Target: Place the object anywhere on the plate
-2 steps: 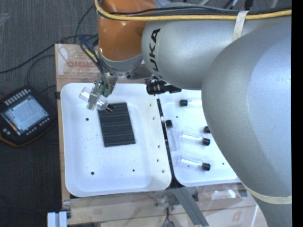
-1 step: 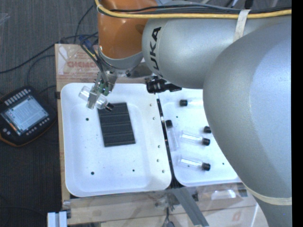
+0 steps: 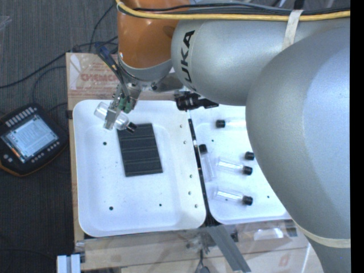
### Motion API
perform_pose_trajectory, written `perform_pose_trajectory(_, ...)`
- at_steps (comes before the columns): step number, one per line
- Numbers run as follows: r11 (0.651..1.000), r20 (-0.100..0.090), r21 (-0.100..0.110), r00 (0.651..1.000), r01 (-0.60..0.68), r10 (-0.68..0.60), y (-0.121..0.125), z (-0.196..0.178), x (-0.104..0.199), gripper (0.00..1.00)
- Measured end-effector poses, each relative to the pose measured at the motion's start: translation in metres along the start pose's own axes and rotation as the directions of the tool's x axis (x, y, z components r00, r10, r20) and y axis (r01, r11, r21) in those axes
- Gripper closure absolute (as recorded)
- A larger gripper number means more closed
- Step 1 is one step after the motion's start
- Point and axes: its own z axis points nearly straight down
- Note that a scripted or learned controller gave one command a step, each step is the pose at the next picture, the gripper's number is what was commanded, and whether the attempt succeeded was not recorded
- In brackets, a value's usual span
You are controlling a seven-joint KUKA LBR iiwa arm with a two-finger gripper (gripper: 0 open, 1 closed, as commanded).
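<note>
— One gripper (image 3: 118, 114), and what is in it?

— A clear tube (image 3: 109, 115) with a black cap (image 3: 131, 128). The fingers are closed narrowly on the tube, which lies tilted across them, its clear end toward ten o'clock and its cap toward four o'clock. It looks bigger than the other tubes on the bench.

— Where does that put the tube against the plate?

— The plate (image 3: 142, 152) is the dark ribbed rectangle lying flat in the left bin (image 3: 96, 209), a little above that bin's middle. The cap shows right at the plate's upper left corner, at about eleven o'clock on the plate. The clear body is off the plate, over the bin's white floor. Whether the cap touches the plate I cannot tell.

— And behind the gripper?

— From the gripper, the wrist rises toward one o'clock into the orange band (image 3: 145, 21), and from there the grey arm (image 3: 239, 56) swells out toward three o'clock and covers much of the right bin (image 3: 267, 209). A yellow cable (image 3: 227, 16) runs along the arm's top.

— Anything in the right bin?

— Several more capped tubes. Two lie whole near its middle, one (image 3: 233, 166) above the other (image 3: 232, 197), caps pointing to three o'clock. Loose-looking black caps show at the bin's twelve o'clock (image 3: 219, 123) and by its left wall (image 3: 202, 148).

— Around the bins?

— A handheld controller (image 3: 28, 138) lies on the floor at nine o'clock of the left bin. A printed cardboard sheet (image 3: 91, 78) sticks out past that bin's top edge at twelve o'clock.
</note>
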Motion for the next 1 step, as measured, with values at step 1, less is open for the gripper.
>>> perform_pose_trajectory(1,0.88,0.008,0.001,0.88,0.475,-0.475,0.0175,0.0214,-0.0287,1.0)
